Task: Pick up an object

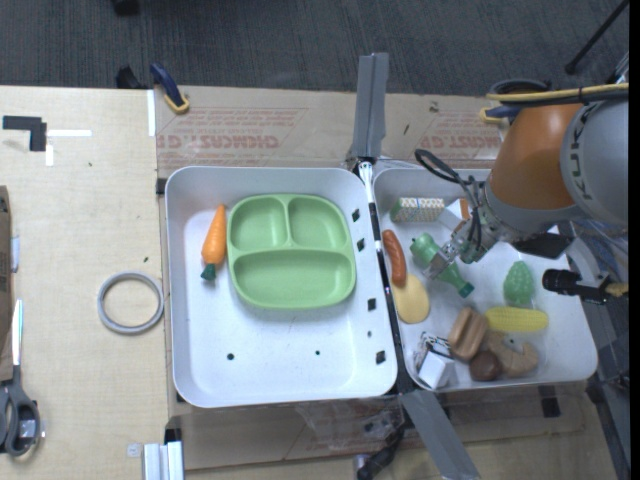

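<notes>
Pale wood bench top (80,228) spreads under everything, with a sheet of brown cardboard (260,133) laid beneath my two shallow white bins, and dark grey carpet (300,18) runs along the far side. On the bare wood to the left lies a grey ring (130,302), and a pair of scissors (18,408) sits at the near left edge. The left white bin (280,368) carries a light green divided plastic tray (292,251), and a small orange toy carrot (213,240) lies just beside the tray's left rim.

My grey arm with its orange band (535,163) reaches over the right white bin (570,368), and my gripper (452,255) is down among the toys. Right at its tip is a green bottle-shaped toy (438,263), tilted, lying near the bin's left-centre; whether my fingers are around it or merely against it, I cannot tell. Close by are a red sausage-shaped toy (395,254), a pale yellow pear-like piece (410,299), a yellow corn cob (516,319), a light green bumpy toy (519,282), some brown bread-like pieces (485,348) and a small striped box (419,208) by the far wall.
</notes>
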Tool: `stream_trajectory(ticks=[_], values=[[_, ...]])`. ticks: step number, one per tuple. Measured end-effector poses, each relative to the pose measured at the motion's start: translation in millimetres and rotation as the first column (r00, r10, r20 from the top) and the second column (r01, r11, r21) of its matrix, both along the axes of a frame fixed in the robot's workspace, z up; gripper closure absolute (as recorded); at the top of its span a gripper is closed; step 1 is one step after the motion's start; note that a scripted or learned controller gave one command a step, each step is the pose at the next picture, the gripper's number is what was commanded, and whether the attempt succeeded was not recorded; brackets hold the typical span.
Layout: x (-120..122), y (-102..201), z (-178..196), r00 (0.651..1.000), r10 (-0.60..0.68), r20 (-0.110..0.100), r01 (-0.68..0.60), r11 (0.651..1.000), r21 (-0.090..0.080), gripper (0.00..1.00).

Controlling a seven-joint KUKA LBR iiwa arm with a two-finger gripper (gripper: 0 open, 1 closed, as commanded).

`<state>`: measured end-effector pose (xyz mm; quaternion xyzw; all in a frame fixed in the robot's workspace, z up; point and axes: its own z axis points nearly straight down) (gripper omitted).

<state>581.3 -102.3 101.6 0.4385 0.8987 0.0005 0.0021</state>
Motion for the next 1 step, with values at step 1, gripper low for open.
stream_trajectory(ticks=[1], values=[[43.3, 50.9, 90.2, 0.981, -0.194, -0.003, 0.194, 0.981, -0.001, 1.0]])
